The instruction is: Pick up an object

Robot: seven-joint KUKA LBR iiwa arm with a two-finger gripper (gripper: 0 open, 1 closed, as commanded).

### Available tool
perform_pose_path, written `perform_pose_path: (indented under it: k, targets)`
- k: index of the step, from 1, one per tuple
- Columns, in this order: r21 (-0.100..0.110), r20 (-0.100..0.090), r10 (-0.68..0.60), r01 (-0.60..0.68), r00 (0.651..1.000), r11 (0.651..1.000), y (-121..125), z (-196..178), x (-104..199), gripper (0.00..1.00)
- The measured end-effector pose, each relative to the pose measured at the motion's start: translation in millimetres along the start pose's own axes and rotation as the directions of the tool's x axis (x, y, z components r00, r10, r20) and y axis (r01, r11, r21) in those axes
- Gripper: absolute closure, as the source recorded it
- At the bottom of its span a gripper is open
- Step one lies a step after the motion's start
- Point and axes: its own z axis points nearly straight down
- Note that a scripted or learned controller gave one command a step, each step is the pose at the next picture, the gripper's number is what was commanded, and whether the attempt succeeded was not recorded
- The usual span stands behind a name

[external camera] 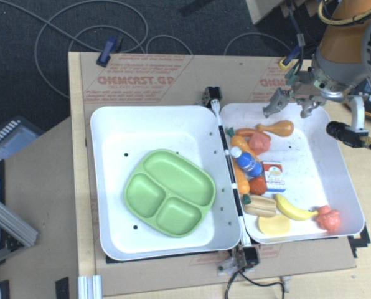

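Hand hovers with fingers spread apart and nothing between them above the right bin's far edge, while just below it and slightly to its left lies the toy drumstick, probably light, stiff, slick plastic, best pinched across its thick end.

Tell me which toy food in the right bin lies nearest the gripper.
The tan drumstick, at the bin's far end just below the gripper. The banana and the other foods lie farther toward the near edge.
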Motion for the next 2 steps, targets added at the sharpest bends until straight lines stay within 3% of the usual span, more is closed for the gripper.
perform_pose_path:
  k: [1, 2]
  targets:
    - [-0.001, 0.000, 0.000, 0.000, 1.000, 1.000, -13.8, 127.0, 27.1, 0.00]
    - [-0.006, 0.002, 0.000, 0.000, 1.000, 1.000, -12.3, 115.1, 26.6, 1.00]
